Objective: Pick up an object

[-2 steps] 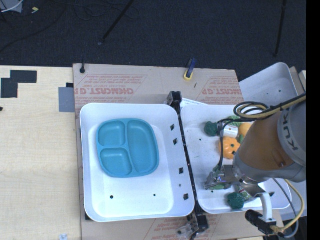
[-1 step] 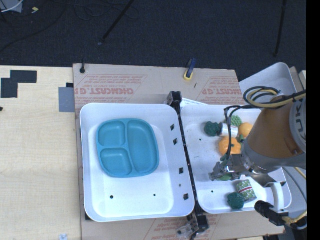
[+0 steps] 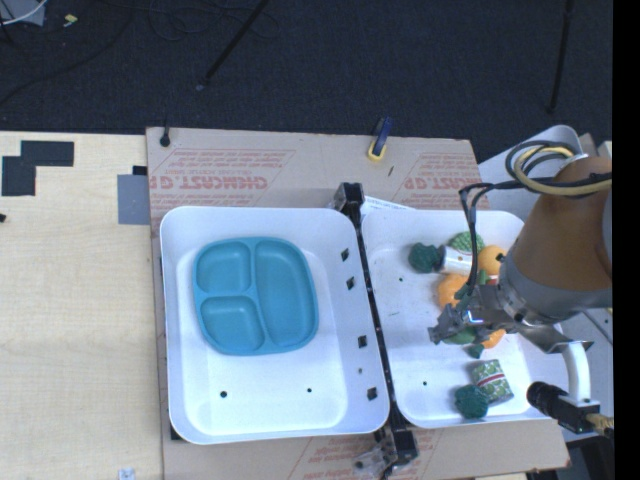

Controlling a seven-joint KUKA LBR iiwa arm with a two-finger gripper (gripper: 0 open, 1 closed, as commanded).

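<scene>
My gripper [image 3: 462,326] is low over the middle of the right bin [image 3: 410,388], reaching in from the right. It sits among a cluster of small toys. An orange piece [image 3: 450,290] lies just behind it, and a green and orange piece [image 3: 487,339] pokes out under its right side. A dark green toy [image 3: 425,257] lies further back. A green and white item [image 3: 466,242] and another orange piece [image 3: 490,260] lie at the back right. The wrist hides what is directly under the gripper.
A green patterned packet [image 3: 490,377] and a dark green lump [image 3: 470,401] lie near the right bin's front edge. The left bin [image 3: 190,388] holds a blue divided plate [image 3: 255,295]. A black divider [image 3: 362,298] runs between the bins.
</scene>
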